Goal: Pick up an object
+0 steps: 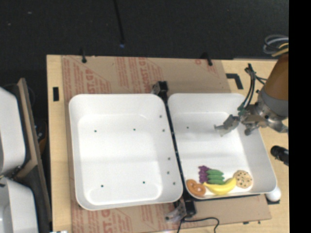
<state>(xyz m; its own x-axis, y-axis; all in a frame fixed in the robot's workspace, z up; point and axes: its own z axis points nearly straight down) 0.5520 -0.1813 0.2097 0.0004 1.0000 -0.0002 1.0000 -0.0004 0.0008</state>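
Note:
Several small toys lie along the front edge of the right bin (194, 110): an orange ring-shaped piece (196, 188), a purple grape bunch (208, 171), a green piece (215, 178), a yellow banana (219, 187) and a brown cookie (243, 179). My gripper (237, 125) hangs over the middle right of that bin, well behind the toys. Its two grey fingers stand apart, open, and nothing is between them. The orange band of the arm (279, 81) rises at the right edge.
The left bin (77, 130) sits beside the right one on a cardboard-covered bench (112, 74). A black clamp (160, 88) stands at the back between the bins, and another (184, 208) at the front. Cables (252, 84) hang near the wrist.

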